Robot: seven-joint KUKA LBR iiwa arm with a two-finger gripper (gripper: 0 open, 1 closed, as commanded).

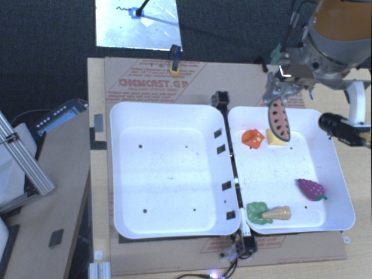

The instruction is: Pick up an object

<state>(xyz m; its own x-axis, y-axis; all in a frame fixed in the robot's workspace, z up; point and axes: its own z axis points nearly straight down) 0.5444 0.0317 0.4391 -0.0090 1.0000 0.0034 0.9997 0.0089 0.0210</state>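
My upper arm is cut off by the frame's top edge, and my grey two-finger gripper point(281, 93) pinches the top of a thin red-and-green watermelon-slice toy point(278, 120), which hangs upright above the far part of the glossy white right bin point(337, 173). The slice partly hides a pale yellow block point(274, 138) beside a crumpled orange piece point(253, 138). Nearer lie a knobbly purple grape bunch point(311, 189), a leafy green vegetable toy point(256, 210) and a tan ridged cone point(278, 214).

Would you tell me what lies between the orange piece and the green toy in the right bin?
In the camera view, nothing: the stretch between the orange piece and the green toy is bare white floor of the right bin.
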